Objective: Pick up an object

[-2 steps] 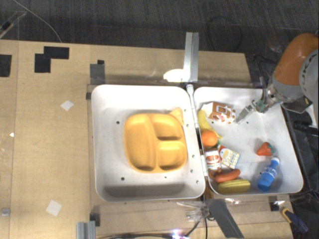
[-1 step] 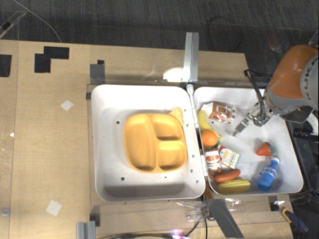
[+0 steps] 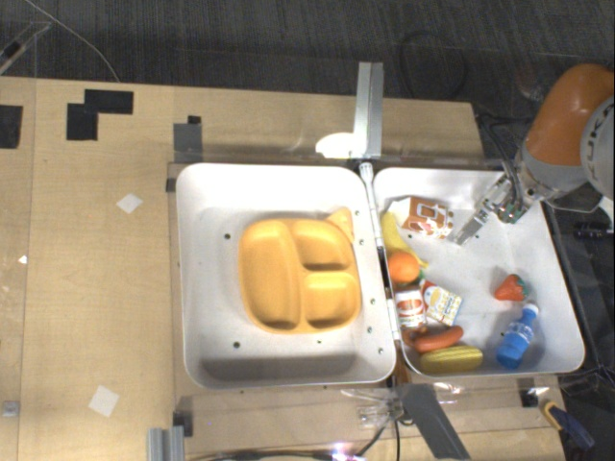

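Objects lie in the right bin [image 3: 567, 286]: a snack packet [image 3: 426, 217], banana [image 3: 391, 231], orange [image 3: 405, 268], small jar [image 3: 410, 307], sausage [image 3: 439, 339], yellow piece [image 3: 452, 358], blue bottle [image 3: 517, 339] and strawberry [image 3: 510, 287]. The gripper [image 3: 468, 229] hangs over that bin's upper part, just right of the packet, fingers released with nothing between them. Left bin [image 3: 207, 257] on the worktop [image 3: 86, 286] holds a yellow divided tray [image 3: 293, 277].

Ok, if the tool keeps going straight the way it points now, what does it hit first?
The tool points down and toward the view's left, at the red-and-white snack packet in the right bin. It would likely meet that packet first, though it may touch the bin floor short of it; depth is unclear.
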You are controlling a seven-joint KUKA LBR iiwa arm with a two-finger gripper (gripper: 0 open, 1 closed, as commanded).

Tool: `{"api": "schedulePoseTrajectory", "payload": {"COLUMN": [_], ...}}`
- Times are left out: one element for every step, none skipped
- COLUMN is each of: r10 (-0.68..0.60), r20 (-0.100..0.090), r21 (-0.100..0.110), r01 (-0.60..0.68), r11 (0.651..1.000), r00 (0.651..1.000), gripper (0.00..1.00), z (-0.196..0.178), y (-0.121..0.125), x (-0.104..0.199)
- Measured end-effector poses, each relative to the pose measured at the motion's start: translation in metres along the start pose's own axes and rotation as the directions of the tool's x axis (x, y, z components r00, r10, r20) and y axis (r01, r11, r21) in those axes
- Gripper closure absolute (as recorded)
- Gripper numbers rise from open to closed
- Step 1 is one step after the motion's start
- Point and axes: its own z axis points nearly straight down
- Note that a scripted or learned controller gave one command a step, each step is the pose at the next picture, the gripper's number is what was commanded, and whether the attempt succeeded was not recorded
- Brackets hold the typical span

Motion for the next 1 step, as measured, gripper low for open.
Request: {"api": "schedulePoseTrajectory", "payload": {"r10": [0.027], "r20": [0.004], "r21": [-0.003], "r01": [-0.027], "r11": [1.0], "r00": [1.0], "gripper": [0.0], "z": [-0.0019], "y": [-0.0258], "x": [0.0649]}}
